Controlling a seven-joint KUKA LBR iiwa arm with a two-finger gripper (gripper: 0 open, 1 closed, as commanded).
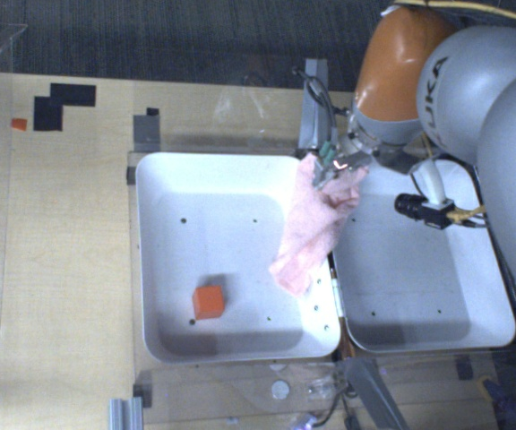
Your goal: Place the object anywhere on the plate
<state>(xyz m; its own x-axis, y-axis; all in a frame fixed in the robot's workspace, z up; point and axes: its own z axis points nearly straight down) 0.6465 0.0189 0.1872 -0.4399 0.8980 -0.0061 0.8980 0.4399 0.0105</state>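
You see the arm (455, 79) reaching in from the right, wrist bent down over the left bin's (164, 267) upper right corner. The tool (337, 170) is clenched on a pink cloth (312, 231), which hangs over that bin's right rim. An orange block (209, 302) lies in that bin's lower left.

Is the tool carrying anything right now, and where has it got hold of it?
Yes: the tool grips the pink cloth by its top edge. The rest hangs down over the right wall of the left bin.
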